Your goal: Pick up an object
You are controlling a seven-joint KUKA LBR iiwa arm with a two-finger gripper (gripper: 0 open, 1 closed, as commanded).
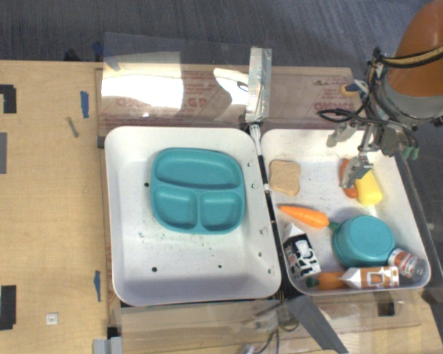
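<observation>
You're at the approach step; the gripper [359, 169] hangs over the yellow block [369, 189]; whether its fingers are spread, I cannot tell; next, lower squarely onto it

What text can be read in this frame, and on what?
Red print on the clear sheet behind the bins: blurred, unreadable.
White marks on the black pack in the right bin: large, but no clear word.
Label on the white tube: too small to read.
Nothing legible elsewhere.
</observation>
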